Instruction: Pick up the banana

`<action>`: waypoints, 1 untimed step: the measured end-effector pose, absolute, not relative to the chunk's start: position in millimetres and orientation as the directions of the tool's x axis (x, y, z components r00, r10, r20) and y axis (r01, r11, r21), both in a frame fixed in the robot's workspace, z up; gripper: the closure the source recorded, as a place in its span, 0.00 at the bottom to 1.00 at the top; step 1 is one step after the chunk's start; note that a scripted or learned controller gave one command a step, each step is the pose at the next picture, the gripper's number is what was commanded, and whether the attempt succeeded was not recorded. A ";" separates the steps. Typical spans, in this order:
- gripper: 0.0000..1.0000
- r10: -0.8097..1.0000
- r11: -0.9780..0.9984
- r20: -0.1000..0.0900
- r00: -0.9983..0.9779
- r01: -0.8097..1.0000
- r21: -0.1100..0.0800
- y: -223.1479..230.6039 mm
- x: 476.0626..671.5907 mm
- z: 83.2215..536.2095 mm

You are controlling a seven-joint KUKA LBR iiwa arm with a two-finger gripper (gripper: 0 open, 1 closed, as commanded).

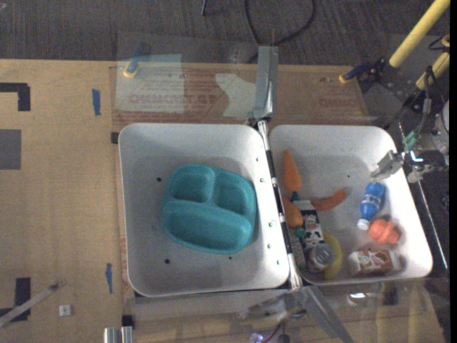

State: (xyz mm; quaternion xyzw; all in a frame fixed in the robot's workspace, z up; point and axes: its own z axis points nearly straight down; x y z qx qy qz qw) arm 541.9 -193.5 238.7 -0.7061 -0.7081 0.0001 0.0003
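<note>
The banana [335, 256] is a small yellow curve lying near the front edge of the right bin [335, 143]. It rests against a silver can [318, 255]. My gripper [389, 165] reaches in from the right and hangs over the right bin's far right side, just above a blue bottle [370, 201]. It is well away from the banana, up and to the right of it, and I see nothing held in it.
The right bin also holds two carrots [291, 171], an orange-red sausage [328, 201], a black-and-white carton [310, 224], an orange toy [384, 231] and a brown carton [373, 261]. A teal divided plate [210, 208] lies in the left bin [143, 156].
</note>
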 end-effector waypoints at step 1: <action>0.00 0.995 0.100 0.001 -0.100 0.995 -0.001 -146.0 492.5 108.7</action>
